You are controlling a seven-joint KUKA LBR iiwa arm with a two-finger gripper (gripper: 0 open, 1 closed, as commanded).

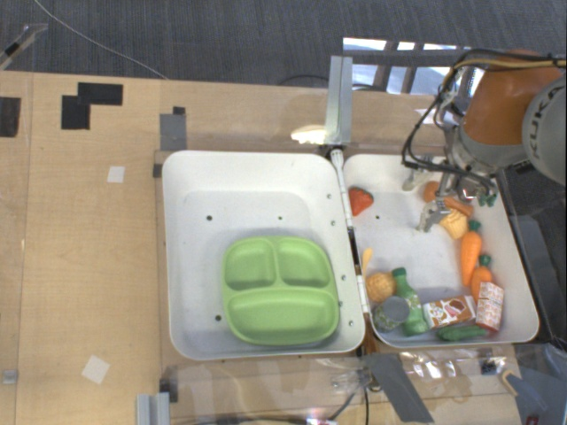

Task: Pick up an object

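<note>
Camera view first: we look down at a slant on a tabletop (80, 264) that carries two white bins side by side. In the left bin (190, 237) we see a green divided plate (279, 289), lying flat toward the lower middle of the frame. It is out of the way of the arm's work, we judge.

In the right bin (399, 237) the loose things are crowded along the right and lower walls, probably because they have been tipped in as a jumble for picking. We see a red piece (361, 201) near the divider at the upper left of that bin, a carrot (469, 253) by the right wall, a green bottle (408, 302), a small round yellow fruit (380, 285), a grey can (391, 312) and a red-and-white carton (449, 312) along the lower wall.

We see the end effector (440, 200) low in the upper right of this bin, fingers (429, 217) apart and pointing down to the left, with nothing visibly between them. Just beside it lies a pale yellow piece (454, 226), the likeliest target in our judgement. It is stubby, so its long axis is hard to read; we cannot tell which way it points. The carrot, by contrast, runs nearly up and down the frame, its leafy end toward the top.
</note>
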